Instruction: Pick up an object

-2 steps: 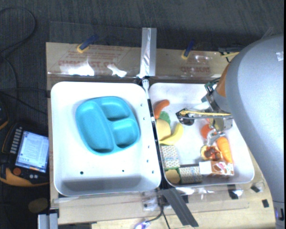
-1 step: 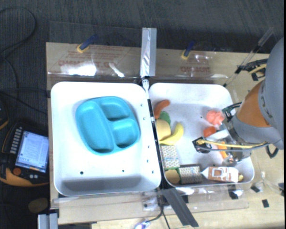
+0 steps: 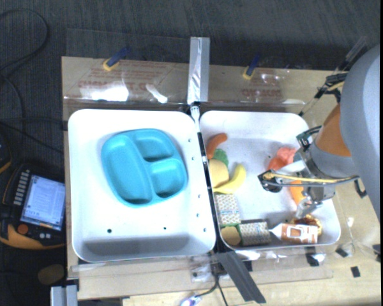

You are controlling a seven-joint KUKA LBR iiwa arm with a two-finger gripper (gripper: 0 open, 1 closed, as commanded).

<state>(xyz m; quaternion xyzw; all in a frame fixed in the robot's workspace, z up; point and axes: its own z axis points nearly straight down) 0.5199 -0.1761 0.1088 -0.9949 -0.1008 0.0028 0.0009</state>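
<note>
Pale counter [image 3: 76,81] carries two bins; in the right bin [image 3: 255,123], right of the yellow banana [image 3: 235,178], the end effector [image 3: 304,204] sits near an orange toy [image 3: 283,156] — open or closed, I cannot tell.

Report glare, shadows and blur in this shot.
Camera view: glare whitens the clear plastic sheet behind the bins; soft shadow lies in the left bin along its near wall; the arm at right looks soft, the blue tray crisp.

bench [image 3: 357,234] | left white bin [image 3: 83,234] | right white bin [image 3: 255,139] | side by side, touching
</note>
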